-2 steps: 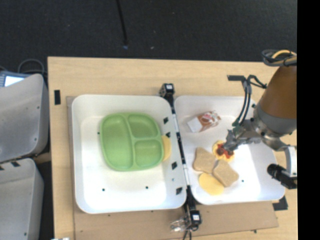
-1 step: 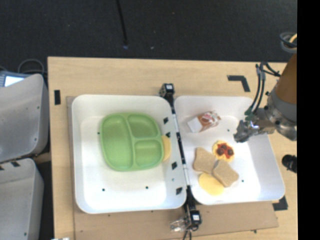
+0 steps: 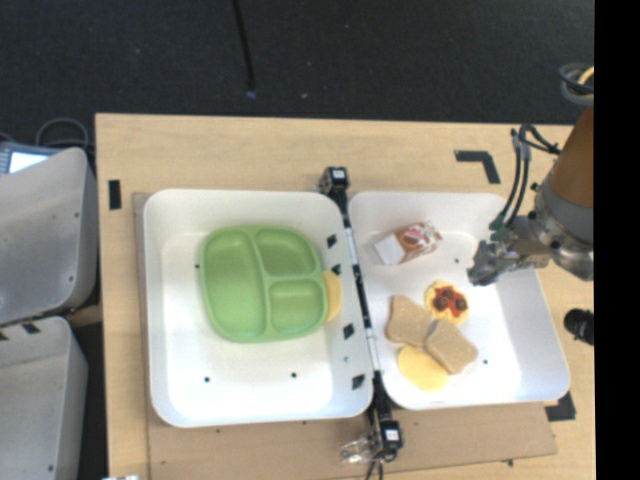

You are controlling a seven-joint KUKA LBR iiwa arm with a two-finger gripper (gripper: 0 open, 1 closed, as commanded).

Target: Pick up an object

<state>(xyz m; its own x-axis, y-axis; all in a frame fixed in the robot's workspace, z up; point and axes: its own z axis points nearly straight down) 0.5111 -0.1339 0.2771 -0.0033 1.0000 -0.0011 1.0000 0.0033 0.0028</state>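
Note:
The right bin holds several food pieces: a white and red wrapped item at the back, a small round tart with red topping, two tan bread slices and a yellow disc at the front. My gripper hangs over the right part of this bin, just right of and behind the tart. Nothing shows between its fingers, and from this angle I cannot make out how they stand.
The left bin holds a green divided plate with a yellow piece at its right edge. A divider with black clips separates the bins. Cables and the arm occupy the right side.

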